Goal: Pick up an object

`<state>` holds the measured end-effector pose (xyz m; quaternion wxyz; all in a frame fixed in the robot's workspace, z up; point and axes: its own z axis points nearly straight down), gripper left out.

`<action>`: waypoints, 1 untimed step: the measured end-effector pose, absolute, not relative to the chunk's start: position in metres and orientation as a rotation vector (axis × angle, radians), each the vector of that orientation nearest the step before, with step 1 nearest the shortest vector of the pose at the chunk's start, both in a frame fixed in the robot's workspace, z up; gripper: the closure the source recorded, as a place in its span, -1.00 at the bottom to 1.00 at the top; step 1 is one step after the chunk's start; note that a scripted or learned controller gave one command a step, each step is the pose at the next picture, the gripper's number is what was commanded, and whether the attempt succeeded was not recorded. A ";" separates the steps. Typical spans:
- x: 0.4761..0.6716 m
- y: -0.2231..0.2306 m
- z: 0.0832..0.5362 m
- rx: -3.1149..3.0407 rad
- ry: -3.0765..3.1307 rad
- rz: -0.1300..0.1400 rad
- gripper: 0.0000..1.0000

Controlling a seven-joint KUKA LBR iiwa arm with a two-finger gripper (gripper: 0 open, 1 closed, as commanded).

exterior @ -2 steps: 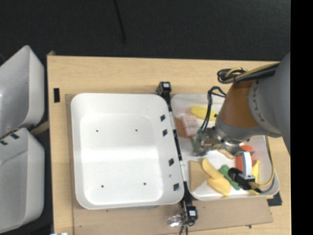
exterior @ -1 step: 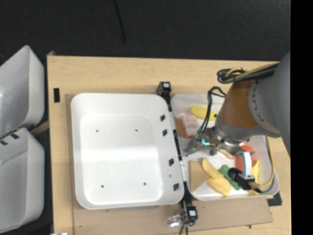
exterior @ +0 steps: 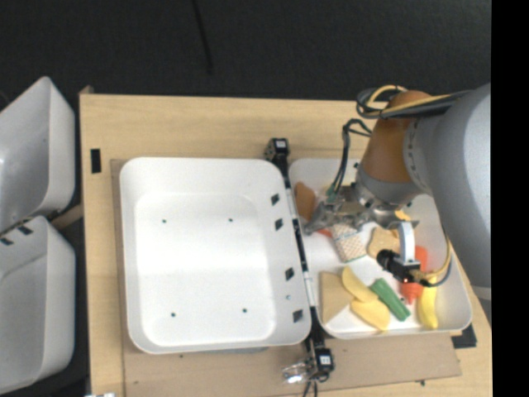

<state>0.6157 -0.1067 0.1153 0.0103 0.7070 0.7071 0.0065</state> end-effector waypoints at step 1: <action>0.619 -0.107 0.127 2.200 2.208 0.027 1.00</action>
